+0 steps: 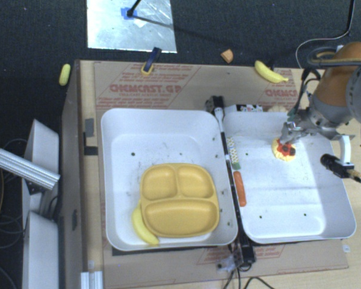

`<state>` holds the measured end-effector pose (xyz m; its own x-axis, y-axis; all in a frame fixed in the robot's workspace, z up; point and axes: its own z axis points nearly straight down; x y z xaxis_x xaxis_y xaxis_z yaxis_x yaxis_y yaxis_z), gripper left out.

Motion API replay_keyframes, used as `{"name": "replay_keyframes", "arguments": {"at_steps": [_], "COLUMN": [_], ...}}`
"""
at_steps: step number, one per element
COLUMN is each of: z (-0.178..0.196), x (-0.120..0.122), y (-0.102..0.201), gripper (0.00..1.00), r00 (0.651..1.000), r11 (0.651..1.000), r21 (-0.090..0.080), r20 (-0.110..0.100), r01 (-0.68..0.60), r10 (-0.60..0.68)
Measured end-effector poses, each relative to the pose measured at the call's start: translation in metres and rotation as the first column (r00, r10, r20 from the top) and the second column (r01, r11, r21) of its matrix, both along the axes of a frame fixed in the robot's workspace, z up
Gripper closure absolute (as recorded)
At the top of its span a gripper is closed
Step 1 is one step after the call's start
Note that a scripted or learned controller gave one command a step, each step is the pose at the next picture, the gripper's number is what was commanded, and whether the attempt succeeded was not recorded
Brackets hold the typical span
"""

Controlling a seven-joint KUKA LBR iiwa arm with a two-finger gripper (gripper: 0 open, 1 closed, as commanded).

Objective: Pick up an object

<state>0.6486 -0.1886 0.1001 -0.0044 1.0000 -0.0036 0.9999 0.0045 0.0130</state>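
Note:
My gripper (pixel 286 140) reaches down into the right bin (pixel 301 221) near its far right part, directly over a small yellow and red toy (pixel 283 152). The fingertips sit at the toy's top and seem to touch it. An orange carrot-like stick (pixel 240 189) lies along the right bin's left wall. In the left bin (pixel 126 131) rests a yellow divided plate (pixel 179 199) with a yellow banana (pixel 143 228) at its front left corner.
A yellow banana (pixel 269 72), a small tan piece (pixel 227 56) and a blue and yellow clamp (pixel 150 61) lie on the bench behind the bins. Another yellow item (pixel 64 74) sits off the bench's far left corner.

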Motion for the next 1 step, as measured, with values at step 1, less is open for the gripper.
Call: {"name": "replay_keyframes", "arguments": {"at_steps": [1], "z": [0.069], "x": [-0.0367], "y": [-0.0186], "gripper": [1.0], "r00": [1.0], "r11": [1.0], "r21": [0.001], "r20": [-0.008], "r01": [0.003], "r10": [-0.003]}}
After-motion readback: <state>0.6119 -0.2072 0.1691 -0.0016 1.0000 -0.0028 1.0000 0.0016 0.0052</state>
